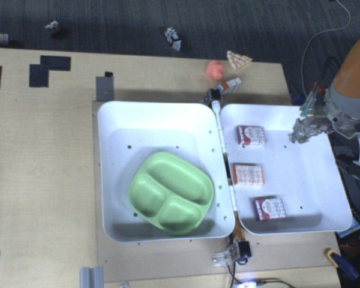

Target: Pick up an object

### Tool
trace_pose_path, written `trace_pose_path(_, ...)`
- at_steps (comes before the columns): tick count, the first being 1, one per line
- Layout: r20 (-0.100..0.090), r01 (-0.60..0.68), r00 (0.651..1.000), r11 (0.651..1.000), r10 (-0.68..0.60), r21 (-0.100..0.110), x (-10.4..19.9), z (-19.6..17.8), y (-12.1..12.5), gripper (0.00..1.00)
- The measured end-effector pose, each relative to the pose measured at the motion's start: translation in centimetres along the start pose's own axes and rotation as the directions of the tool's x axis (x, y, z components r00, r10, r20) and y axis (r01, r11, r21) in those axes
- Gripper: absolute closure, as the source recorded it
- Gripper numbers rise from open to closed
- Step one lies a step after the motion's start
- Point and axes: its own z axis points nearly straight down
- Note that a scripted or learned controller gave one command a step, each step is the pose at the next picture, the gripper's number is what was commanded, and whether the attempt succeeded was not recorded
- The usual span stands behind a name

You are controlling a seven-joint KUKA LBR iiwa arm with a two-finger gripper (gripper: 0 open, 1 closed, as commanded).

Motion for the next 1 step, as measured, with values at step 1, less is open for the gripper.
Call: trace_pose_path(1,-0.002,0.001,1.000,1.000,-0.001,0.005,0.11,0.17,-0.08,0.00)
